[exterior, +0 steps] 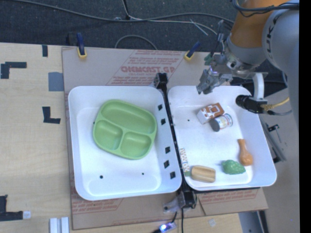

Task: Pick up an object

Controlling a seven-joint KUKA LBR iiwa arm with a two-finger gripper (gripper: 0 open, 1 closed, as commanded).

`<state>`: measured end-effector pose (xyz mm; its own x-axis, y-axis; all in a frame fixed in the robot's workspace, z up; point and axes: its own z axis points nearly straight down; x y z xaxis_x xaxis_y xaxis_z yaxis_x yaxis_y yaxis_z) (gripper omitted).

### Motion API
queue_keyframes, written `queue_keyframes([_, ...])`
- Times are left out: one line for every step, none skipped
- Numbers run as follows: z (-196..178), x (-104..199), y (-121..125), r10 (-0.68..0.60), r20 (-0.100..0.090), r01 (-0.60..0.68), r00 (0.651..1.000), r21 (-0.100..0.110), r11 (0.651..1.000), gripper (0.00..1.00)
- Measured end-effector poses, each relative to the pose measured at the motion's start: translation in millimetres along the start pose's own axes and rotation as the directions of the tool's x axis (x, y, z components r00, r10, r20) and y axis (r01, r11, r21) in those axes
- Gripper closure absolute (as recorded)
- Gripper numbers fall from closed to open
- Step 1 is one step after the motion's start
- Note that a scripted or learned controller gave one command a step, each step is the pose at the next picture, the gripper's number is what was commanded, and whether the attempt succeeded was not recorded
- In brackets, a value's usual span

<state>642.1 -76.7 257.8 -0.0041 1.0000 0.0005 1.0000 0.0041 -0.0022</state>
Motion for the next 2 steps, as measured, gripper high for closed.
queue_keyframes([0, 52, -12, -0.001, 0.0, 0.001, 1.0, 0.0, 1.0, 1.0])
queue_keyframes([0, 98, -32, -0.001, 0.0, 0.001, 1.0, 0.001, 1.0, 1.0])
